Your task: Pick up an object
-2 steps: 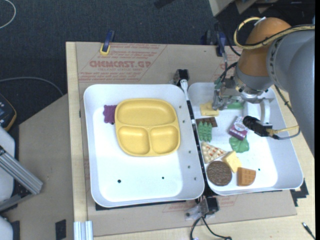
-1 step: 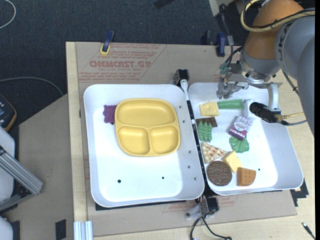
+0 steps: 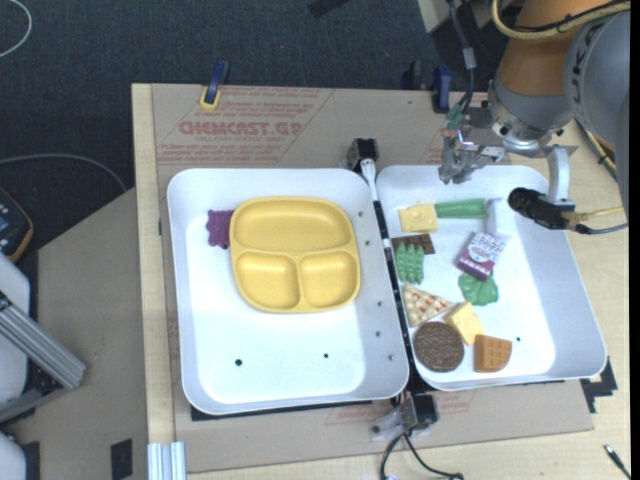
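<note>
surface [image 3: 150, 218] carries two white bins. left bin [image 3: 200, 348]: yellow divided plate [image 3: 295, 253], purple item [image 3: 217, 226] half hidden behind it. right bin [image 3: 570, 308]: toy foods, including a green stick [image 3: 460, 208], cheese wedge [image 3: 418, 217] and round cookie [image 3: 439, 347], all resting loose. pincer [image 3: 458, 168] poised over the right bin's far rim; spread or pressed together, cannot tell. nothing lifted; the pick is wholly ahead.

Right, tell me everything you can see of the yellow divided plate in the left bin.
The yellow divided plate looks like matte moulded plastic with rounded corners. It has three compartments: one wide one along the far side and two smaller ones side by side on the near side. It lies flat and upright, slightly rotated, in the far half of the left bin. A purple object sits against its left edge, partly hidden. Nothing lies in its compartments.
</note>
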Tool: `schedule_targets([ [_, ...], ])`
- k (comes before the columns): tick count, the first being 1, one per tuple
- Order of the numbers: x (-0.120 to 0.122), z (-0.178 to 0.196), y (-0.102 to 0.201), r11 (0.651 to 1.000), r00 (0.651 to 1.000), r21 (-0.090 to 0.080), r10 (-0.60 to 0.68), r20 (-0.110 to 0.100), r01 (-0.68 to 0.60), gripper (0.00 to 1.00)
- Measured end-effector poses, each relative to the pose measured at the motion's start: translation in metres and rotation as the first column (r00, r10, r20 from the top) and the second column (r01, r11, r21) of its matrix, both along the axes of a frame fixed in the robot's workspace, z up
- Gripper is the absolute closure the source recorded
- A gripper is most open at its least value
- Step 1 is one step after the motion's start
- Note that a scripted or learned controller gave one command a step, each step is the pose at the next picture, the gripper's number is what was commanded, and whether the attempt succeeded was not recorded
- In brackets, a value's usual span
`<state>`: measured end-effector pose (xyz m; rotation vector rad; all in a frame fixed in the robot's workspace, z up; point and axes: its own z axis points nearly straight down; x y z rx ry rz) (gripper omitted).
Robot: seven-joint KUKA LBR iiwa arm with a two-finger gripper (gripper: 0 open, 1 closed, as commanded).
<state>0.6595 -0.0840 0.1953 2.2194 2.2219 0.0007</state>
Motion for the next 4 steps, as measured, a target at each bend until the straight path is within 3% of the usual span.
schedule_targets([
  [1,0.001,0.028,0.0,1.0,1.0,0.0,0.0,0.002,0.0,1.0],
  [4,-0.138,0.02,0.069,1.0,1.0,0.001,-0.002,-0.003,0.002,1.0],
])
